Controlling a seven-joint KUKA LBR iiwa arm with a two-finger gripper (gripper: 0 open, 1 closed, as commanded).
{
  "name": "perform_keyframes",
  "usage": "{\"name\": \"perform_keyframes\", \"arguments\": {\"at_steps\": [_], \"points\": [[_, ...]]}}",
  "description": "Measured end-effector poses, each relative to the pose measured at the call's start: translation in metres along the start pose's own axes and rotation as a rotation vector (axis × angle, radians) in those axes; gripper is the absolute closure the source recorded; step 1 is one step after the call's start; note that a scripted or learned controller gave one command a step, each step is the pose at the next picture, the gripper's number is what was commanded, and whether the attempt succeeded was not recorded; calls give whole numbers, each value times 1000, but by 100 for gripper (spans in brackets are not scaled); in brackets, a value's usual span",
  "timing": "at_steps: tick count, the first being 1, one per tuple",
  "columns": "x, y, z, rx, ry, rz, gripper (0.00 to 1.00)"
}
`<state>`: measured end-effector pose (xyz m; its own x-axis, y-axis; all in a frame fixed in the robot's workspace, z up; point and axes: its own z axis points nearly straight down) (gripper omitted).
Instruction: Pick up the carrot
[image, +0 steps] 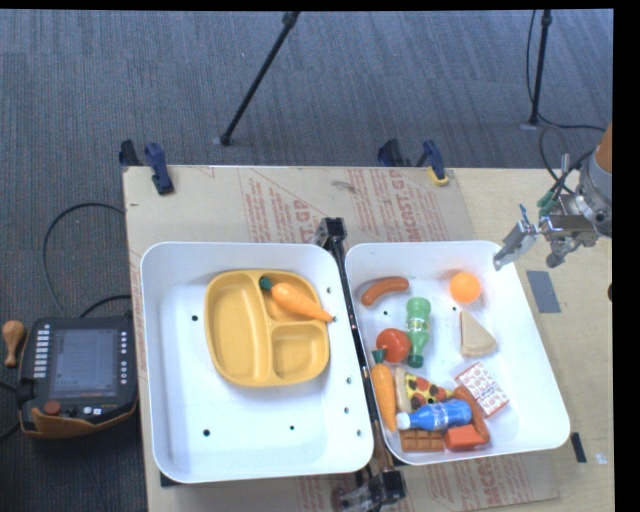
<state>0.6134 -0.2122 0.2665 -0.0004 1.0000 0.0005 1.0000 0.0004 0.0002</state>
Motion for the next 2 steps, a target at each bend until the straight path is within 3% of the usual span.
{"name": "perform_keyframes", "arguments": {"at_steps": [1,2], "points": [[2,30,142,6,3,-31,0],[5,32,179,2,6,-30,0]]}}
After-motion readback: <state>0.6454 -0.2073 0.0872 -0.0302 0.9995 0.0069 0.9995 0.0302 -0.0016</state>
